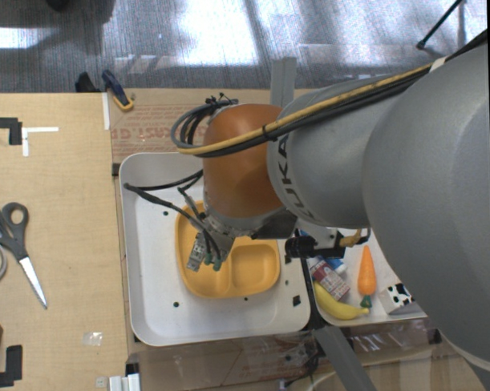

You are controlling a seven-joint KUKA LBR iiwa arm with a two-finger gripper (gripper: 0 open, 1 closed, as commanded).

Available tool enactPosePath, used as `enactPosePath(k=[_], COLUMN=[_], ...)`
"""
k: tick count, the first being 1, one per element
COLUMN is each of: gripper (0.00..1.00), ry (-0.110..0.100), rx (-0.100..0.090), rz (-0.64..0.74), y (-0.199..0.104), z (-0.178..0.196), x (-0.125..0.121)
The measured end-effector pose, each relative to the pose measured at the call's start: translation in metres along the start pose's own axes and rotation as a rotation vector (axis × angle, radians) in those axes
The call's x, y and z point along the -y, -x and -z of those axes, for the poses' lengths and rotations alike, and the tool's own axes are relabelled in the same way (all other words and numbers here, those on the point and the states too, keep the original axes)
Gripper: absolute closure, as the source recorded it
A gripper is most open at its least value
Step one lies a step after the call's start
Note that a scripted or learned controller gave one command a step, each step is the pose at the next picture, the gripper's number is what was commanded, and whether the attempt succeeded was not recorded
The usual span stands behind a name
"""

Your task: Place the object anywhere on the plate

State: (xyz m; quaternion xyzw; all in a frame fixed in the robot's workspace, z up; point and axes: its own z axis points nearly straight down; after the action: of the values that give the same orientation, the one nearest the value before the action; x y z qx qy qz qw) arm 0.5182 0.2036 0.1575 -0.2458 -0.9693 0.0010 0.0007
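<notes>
Hiding much of the yellow plate (pixel 240 275), the arm (pixel 348 163) looms overhead.

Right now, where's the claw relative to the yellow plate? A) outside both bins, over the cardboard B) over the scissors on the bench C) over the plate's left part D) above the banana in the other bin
C: the claw hangs over the left part of the yellow plate in the left bin, far from the banana and scissors.
</notes>
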Motion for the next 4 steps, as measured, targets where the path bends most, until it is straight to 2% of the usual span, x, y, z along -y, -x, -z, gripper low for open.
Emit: enactPosePath(k=[1, 2, 3, 4], gripper=[1.00, 1.00, 1.00, 1.00], ry=[0.002, 0.000, 0.000, 0.003], rx=[0.003, 0.000, 0.001, 0.004], rz=[-0.091, -0.098, -0.083, 0.430], y=[0.075, 0.046, -0.027, 0.001], z=[0.085, -0.015, 0.085, 0.139], x=[-0.029, -0.053, 0.025, 0.007])
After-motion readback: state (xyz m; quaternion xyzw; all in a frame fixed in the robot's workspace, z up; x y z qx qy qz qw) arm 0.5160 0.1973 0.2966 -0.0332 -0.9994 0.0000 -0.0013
